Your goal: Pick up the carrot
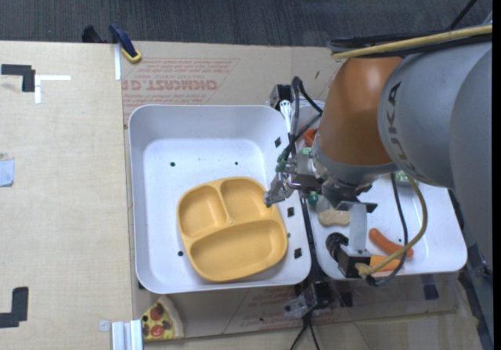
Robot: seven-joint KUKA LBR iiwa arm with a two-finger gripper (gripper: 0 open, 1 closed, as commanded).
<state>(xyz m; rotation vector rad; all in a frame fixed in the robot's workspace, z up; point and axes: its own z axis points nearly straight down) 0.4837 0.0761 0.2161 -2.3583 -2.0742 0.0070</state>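
An orange tapered piece that looks like the carrot [385, 263] lies near the front of the right bin [438, 258], partly behind the robot's cable. The gripper [275, 190] hangs below the orange wrist band, over the wall between the two bins. It is beside the right rim of the yellow plate [232, 228] and well to the left of the carrot. I see nothing held in it. The arm hides much of the right bin.
The yellow divided plate lies in the left bin [156, 153]. In the right bin are a red-orange sausage-like piece [389, 243], a beige piece [334, 218], a small green bit [313, 199] and a red-orange thing [311, 137] at the back.
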